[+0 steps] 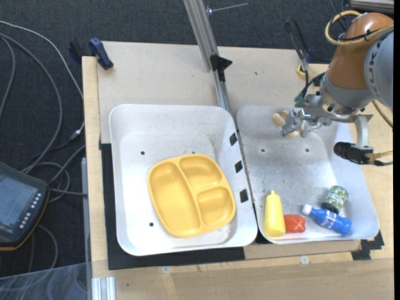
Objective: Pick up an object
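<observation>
The candidate objects lay grouped at the lower end of the right bin (350,186), in the lower right of the frame. A yellow squeeze bottle (274,214) with a tapered nozzle lay lengthwise against the bin's left wall, and a small red object (295,224) sat just beside its base; the shape of the red item was too small to resolve. A blue bottle (329,219) with a white cap lay on its side to the right of the red item, and a short green-and-white can (335,197) stood just above it, its label unreadable. The gripper (294,125) was positioned over the upper left area of the same bin, well apart from those objects. Its fingers appeared as pale, blurred shapes with a narrow gap, and nothing was visible between them; whether they touched the bin floor could not be determined. The arm (350,61), grey with a glossy orange shell, was cut off at the right edge of the frame. The left bin (125,124), white with a speckled matte floor, contained a yellow three-compartment plate (190,194) of smooth plastic. A slanted aluminium post (203,24) rose between the bins and left the frame at the top. Both bins rested on a beige bench (156,67).
</observation>
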Available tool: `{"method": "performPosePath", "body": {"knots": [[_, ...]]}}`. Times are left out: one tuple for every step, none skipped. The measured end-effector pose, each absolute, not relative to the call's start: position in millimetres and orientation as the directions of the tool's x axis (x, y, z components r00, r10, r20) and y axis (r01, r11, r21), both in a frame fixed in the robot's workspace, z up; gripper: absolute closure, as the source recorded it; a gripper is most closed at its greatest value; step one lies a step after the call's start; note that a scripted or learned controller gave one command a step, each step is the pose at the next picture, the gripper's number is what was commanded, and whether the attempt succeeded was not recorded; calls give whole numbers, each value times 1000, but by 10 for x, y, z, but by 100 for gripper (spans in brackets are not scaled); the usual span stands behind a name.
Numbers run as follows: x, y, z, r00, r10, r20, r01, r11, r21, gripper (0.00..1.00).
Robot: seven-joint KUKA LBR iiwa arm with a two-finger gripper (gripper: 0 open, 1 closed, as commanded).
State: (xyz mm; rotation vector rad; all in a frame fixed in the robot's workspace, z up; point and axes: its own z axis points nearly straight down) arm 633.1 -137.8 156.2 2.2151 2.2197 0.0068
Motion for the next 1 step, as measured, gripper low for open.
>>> {"method": "performPosePath", "body": {"knots": [[6351,-1376,2111,-2,1000,-2,1000,2,8,100]]}}
